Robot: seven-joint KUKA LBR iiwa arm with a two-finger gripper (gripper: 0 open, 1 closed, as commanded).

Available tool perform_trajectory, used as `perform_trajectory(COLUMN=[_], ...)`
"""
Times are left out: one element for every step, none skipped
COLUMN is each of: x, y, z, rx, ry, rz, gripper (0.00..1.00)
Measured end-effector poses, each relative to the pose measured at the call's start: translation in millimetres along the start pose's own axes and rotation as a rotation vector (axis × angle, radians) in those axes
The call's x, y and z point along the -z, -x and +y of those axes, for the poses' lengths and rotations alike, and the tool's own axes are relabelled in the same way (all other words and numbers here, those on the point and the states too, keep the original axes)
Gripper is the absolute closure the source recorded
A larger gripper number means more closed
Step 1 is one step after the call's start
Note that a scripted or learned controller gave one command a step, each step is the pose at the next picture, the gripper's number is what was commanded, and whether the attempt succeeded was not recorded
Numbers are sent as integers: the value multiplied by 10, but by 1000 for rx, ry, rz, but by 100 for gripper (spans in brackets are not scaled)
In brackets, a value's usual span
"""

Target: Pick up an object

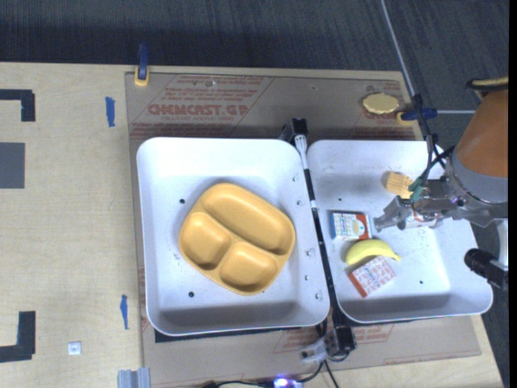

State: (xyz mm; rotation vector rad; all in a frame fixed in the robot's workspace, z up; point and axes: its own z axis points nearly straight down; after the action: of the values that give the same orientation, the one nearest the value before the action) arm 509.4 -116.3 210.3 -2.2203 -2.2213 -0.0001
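We are seeing the claw hanging over the right bin, grip state unclear | banana lying just below-left of claw | cartons touching banana | yellow tray sitting in left bin

The bench looks like pale, matt plywood with a faint grain. Both white bins, left and right, appear smooth moulded plastic with a soft sheen. The yellow divided tray is glossy plastic, catching highlights on its ridges. The banana looks like smooth, slightly shiny plastic. The two small cartons look like printed card. The arm's orange band has a satin finish.
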Motion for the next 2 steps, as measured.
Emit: perform_trajectory(x=[-1159,-1242], y=[136,-197], z=[-273,-286], rx=[-1,0], ry=[3,4], rz=[-1,-1], gripper=[0,0])
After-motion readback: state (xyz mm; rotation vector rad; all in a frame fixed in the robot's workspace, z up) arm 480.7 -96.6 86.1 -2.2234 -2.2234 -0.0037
